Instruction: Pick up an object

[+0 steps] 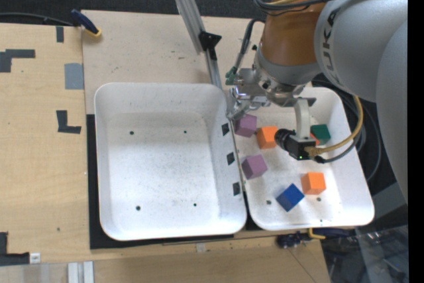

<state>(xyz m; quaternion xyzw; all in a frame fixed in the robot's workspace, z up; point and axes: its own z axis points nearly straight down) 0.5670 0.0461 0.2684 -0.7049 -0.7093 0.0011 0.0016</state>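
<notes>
Camera view: right bin [351, 205] holds coloured blocks [290, 197].

Glossy white plastic bins [159, 142], matt wooden bench [40, 162], smooth orange band [298, 3]

Reaches in from the right, grey arm [371, 36] bent downward, orange band [298, 10] sitting above the wrist. Gripper [244, 109] hangs low under the wrist, pointing down; finger state hidden from this angle.

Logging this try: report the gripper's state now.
Gripper: over the right bin, just above a purple cube; open or shut cannot be told.
</notes>
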